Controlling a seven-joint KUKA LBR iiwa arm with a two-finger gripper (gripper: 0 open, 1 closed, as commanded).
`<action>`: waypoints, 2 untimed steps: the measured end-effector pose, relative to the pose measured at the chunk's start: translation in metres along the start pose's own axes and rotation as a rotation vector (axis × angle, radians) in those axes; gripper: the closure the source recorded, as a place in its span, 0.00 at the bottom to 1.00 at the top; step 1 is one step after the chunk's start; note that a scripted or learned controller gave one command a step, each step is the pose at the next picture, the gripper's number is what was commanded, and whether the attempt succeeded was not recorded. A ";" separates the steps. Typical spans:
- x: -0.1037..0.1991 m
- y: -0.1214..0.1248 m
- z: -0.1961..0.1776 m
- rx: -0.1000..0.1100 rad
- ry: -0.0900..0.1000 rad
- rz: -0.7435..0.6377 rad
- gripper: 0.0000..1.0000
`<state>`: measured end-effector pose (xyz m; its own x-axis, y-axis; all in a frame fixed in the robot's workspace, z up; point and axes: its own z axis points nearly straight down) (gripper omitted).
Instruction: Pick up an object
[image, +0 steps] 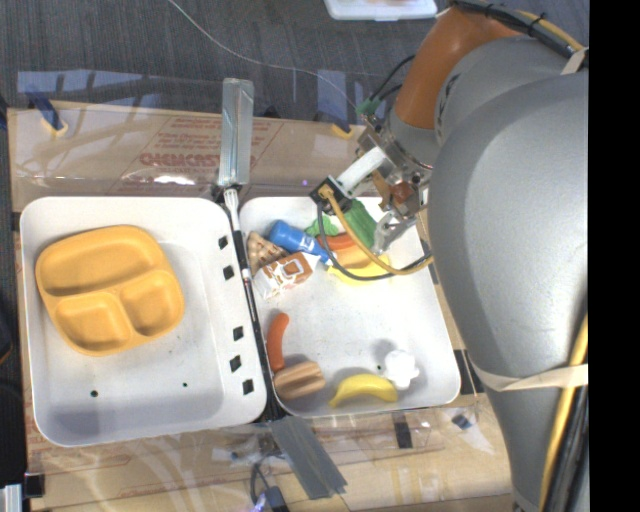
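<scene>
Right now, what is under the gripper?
Under the gripper in the right bin lies a pile: a blue bottle, something green, orange and yellow. The gripper covers the pile's right part.

The arm (515, 210) is a bulky, smoothly rounded shell of matte light grey, with a broad orange band (445, 60) wrapped round it just above the wrist. Black cables run along its upper edge over the orange section, and a yellow strip edged in black shows down its lower right side, crossed by a pale beige strap. At the wrist sits the gripper (385, 215), a cluttered assembly of silvery metal parts with a white block, small brownish fittings and thin green, yellow and black wires looping about it
</scene>
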<state>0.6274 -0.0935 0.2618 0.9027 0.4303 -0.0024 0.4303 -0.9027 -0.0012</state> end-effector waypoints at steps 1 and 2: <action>-0.021 0.069 -0.043 0.001 0.000 0.237 1.00; -0.012 0.013 0.026 0.007 -0.008 0.233 1.00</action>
